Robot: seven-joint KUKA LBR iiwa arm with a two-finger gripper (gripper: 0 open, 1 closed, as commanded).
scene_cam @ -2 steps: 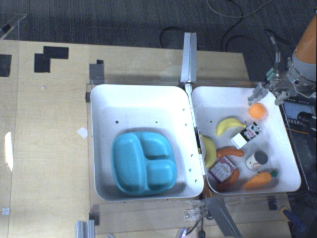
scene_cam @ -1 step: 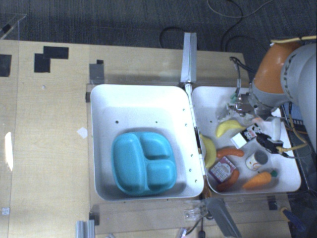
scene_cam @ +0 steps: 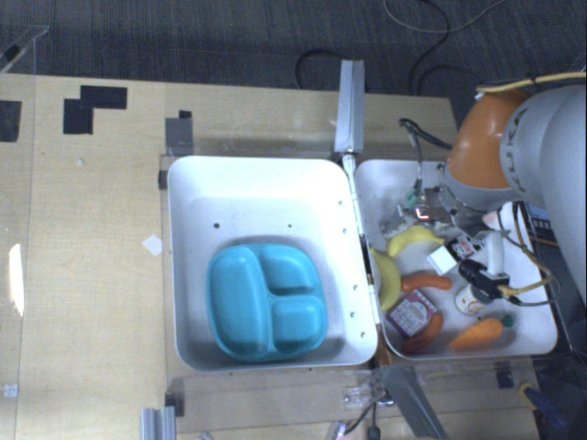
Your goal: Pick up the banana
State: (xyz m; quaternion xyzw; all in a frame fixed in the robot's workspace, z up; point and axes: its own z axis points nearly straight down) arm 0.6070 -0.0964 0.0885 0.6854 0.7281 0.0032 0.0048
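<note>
A blue tray (scene_cam: 267, 299) with three compartments is seen in the left bin (scene_cam: 229, 191) on the bench (scene_cam: 92, 273). In the right bin (scene_cam: 376, 186), the banana (scene_cam: 389, 278) is laid against the left wall, curved, with a second yellow piece (scene_cam: 413, 239) just above it. A red sausage (scene_cam: 426, 281), a dark packet (scene_cam: 412, 313) and a carrot (scene_cam: 477, 335) are found near it. The gripper (scene_cam: 431, 211) is held low over the bin's upper part, just above the yellow piece; whether the fingers are apart or together cannot be told. Nothing is seen held.
</note>
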